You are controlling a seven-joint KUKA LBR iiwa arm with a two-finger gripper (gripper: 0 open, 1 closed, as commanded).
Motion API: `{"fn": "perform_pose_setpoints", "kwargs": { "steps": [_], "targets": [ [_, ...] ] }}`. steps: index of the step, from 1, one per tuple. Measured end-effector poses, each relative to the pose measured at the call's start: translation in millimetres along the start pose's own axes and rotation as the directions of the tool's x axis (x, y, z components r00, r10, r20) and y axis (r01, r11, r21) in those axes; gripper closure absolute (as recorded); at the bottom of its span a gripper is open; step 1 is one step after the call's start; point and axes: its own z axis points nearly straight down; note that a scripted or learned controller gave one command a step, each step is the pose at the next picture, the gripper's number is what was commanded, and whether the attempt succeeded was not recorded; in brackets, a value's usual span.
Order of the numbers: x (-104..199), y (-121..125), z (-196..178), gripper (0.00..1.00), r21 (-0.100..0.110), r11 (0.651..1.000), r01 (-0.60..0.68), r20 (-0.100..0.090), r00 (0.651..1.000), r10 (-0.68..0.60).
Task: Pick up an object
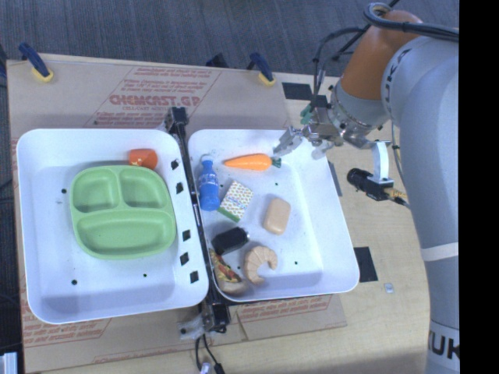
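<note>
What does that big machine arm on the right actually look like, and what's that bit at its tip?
The large rounded grey arm has a smooth shell, with an orange band above the wrist. Thin black cables loop over that band. Black letters mark the shell near the bottom. At the tip sits a small metal two-finger pincer, silvery grey, far slimmer than the arm.

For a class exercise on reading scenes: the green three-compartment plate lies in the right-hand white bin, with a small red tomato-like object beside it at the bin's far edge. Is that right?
Not quite. The camera view shows the green three-compartment plate in the left-hand white bin, not the right-hand one. The small red tomato-like object does sit beside it at that bin's far edge.
</note>
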Motion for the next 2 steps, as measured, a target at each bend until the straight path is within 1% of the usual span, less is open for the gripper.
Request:
{"fn": "perform_pose_setpoints", "kwargs": {
  "steps": [1, 2],
  "targets": [
    [55.6, 14.6, 103.2, 0.0, 0.002, 0.999, -0.04, -0.001, 0.999, 0.04],
    [104.2, 16.7, 102.1, 0.0, 0.005, 0.982, -0.19, 0.003, 0.982, 0.19]
  ]
}}
